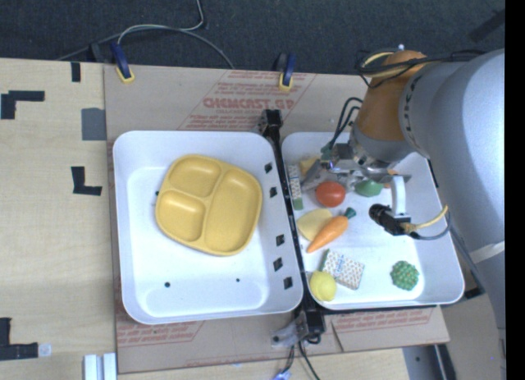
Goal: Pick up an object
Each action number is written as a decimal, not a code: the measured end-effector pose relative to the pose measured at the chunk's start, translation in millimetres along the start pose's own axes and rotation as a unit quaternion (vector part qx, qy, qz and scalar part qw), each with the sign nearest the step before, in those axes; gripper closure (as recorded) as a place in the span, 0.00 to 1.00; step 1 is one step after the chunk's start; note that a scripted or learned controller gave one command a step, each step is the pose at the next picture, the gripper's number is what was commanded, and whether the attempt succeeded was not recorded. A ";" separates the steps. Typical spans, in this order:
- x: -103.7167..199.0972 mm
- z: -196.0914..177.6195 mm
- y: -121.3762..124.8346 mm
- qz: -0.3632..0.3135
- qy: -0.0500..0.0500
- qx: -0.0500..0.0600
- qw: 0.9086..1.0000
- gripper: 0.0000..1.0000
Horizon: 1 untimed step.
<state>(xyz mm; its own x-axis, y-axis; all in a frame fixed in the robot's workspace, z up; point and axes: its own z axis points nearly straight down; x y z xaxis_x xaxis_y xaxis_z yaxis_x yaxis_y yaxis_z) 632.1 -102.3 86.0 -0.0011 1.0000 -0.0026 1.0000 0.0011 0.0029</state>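
The right bin (pixel 435 288) holds several small toy foods: a red tomato (pixel 330 194), an orange carrot (pixel 330 233), a pale yellow piece (pixel 311 222), a lemon (pixel 323 286), a patterned white packet (pixel 344 269) and a green broccoli (pixel 404 275). My gripper (pixel 338 175) hangs low over the bin's far part, just above the tomato. Its metal fingers (pixel 316 175) reach down around the tomato's top. A green object (pixel 368 189) lies partly hidden under the wrist.
The left bin (pixel 135 272) holds a yellow divided plate (pixel 208 203). A black divider (pixel 280 206) runs between the two bins. The grey arm with its orange band (pixel 385 103) covers the right side of the view. Cables and clamps sit beyond the bins.
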 end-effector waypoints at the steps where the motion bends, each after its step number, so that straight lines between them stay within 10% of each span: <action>1: -4.1 -0.3 -8.4 0.000 0.000 -0.001 1.000 0.00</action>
<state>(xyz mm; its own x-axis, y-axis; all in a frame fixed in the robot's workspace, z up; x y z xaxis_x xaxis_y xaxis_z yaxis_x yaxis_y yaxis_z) 623.7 -106.5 86.2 -0.0021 1.0000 -0.0018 1.0000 0.0021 0.0039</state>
